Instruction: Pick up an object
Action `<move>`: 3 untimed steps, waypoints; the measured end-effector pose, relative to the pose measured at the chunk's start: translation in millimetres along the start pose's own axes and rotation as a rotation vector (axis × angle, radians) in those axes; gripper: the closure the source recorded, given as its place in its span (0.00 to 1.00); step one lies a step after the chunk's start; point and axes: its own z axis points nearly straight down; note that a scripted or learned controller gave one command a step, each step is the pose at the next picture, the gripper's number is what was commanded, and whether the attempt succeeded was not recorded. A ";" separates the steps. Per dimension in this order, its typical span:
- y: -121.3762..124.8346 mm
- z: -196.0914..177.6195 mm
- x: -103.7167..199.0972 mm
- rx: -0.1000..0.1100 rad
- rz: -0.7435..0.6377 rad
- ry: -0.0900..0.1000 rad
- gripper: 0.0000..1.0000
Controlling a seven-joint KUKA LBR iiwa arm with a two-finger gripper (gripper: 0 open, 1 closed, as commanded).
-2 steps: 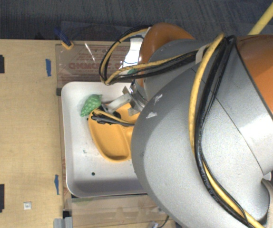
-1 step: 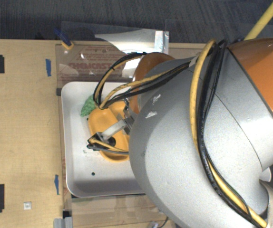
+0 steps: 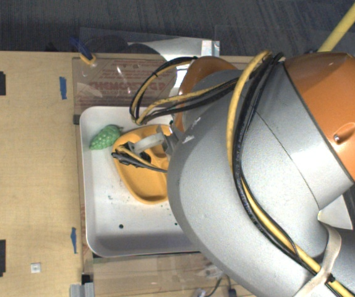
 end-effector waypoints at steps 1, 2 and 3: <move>37.9 -268.3 -54.9 -0.016 -0.003 0.004 0.00; 75.1 -96.9 -117.0 -0.014 0.029 -0.011 0.00; 74.1 -137.6 -114.7 -0.014 -0.121 -0.004 0.00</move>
